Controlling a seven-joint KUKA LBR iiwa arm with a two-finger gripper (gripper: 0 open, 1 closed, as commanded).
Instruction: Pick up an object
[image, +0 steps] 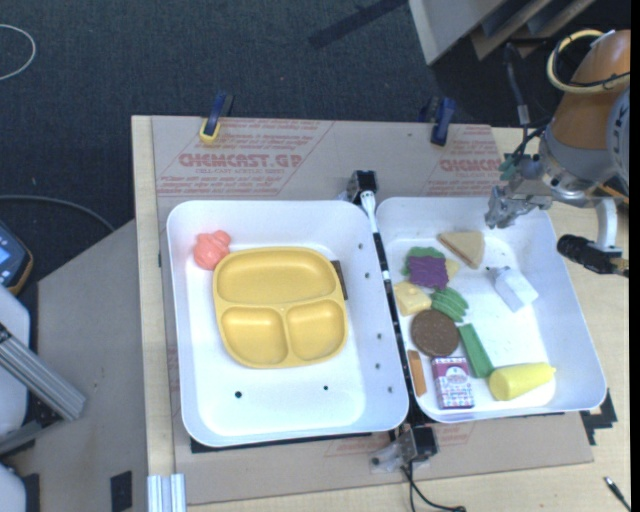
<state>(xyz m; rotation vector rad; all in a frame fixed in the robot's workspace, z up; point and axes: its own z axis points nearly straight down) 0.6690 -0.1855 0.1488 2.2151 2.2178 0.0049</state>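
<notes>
Whether the gripper stands open or closed cannot be told at this size; it hangs as a small grey cluster over the far right part of the right bin, with nothing visible in it. Above it the grey arm with its orange band reaches in from the right.

Just beside the gripper, toward the left and a little nearer the camera, lies a tan bread wedge, the closest object. A grey-white block lies just below the gripper on the bin floor. Further left sit a purple grape bunch and a pale yellow cheese piece beside it. Nearer the front edge come a green piece, a brown round cookie, a long green vegetable, a yellow corn cob, a small pink carton and a thin orange stick, all well apart from the gripper.

The left bin holds a yellow divided plate and a pink toy touching the plate's far left corner.
</notes>
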